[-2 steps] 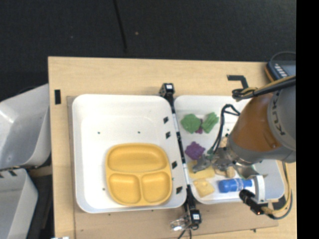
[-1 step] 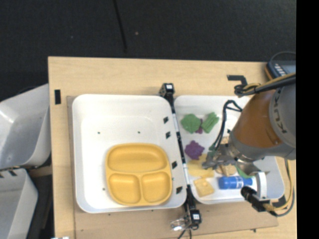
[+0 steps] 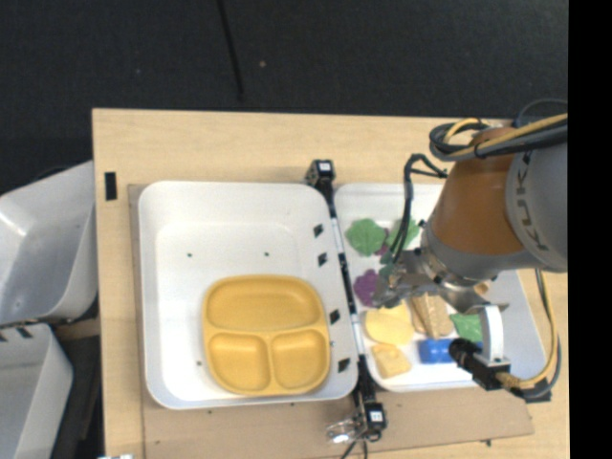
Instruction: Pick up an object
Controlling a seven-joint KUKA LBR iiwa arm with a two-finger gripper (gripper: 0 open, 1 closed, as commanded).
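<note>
arm low over the right bin's toy food

grey robot arm with an orange band reaches in from the right, its bulk covering much of the right white bin. two-finger gripper sits low among the small pieces; whether it is spread or closed i cannot tell. a green leafy piece, a purple piece, yellow wedges and a blue block lie close around it. the left white bin holds a yellow three-compartment plastic tray.

Yellow 3-compartment tray lying in the left white bin; both bins rest on a wooden bench.
</note>
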